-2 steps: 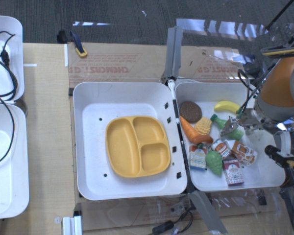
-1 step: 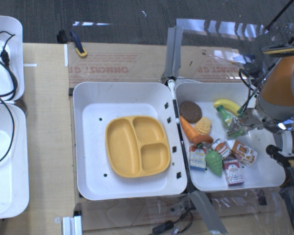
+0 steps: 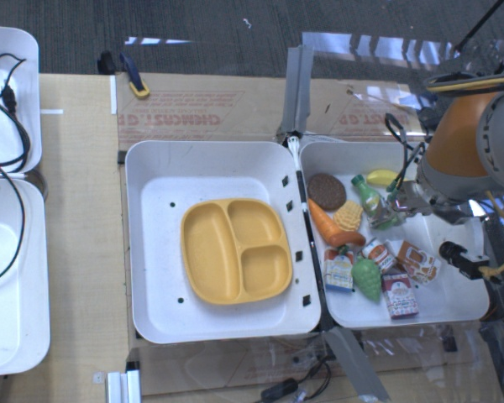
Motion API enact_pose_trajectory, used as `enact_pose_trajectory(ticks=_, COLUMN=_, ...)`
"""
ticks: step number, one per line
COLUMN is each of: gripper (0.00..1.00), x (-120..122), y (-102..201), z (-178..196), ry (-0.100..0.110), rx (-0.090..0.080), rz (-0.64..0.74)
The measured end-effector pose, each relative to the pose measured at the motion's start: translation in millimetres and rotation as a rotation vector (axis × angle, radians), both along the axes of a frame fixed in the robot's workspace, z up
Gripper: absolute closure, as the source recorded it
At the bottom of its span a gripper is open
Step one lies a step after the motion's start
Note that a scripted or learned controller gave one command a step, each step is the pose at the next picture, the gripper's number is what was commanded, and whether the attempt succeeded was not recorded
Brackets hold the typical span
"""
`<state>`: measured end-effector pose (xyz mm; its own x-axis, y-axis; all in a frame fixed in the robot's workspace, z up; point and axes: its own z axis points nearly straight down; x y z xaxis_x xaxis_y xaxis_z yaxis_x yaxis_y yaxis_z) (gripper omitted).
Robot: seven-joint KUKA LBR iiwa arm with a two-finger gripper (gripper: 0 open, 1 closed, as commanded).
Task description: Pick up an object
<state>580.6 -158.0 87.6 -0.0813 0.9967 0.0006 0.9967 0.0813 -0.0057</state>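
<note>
The right bin (image 3: 454, 309) holds several toy foods. Among them are a brown round patty (image 3: 326, 191), an orange carrot (image 3: 329, 225), a yellow waffle piece (image 3: 348, 217), a yellow banana (image 3: 381, 178) and a green bottle (image 3: 367, 195). Nearer the front lie a small carton (image 3: 339, 269), a green pepper (image 3: 368, 279), a red box (image 3: 401, 296) and an orange packet (image 3: 418, 263). My gripper (image 3: 392, 211) hangs low at the bottle's right end, reaching in from the right. The wrist hides its tips and the bottle's lower part.
The left bin (image 3: 151, 250) carries a yellow divided plate (image 3: 235, 250). A grey divider (image 3: 298, 99) rises at the back between the bins. The arm's orange band (image 3: 454, 133) overhangs the right bin's far right corner. Black cables lie on white trays (image 3: 8, 225) at far left.
</note>
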Motion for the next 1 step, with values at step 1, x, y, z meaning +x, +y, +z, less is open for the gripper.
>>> enact_pose_trajectory(ticks=1, gripper=1.00, x=-23.7, y=19.6, z=108.8, ry=0.000, rx=-0.002, rz=-0.066)
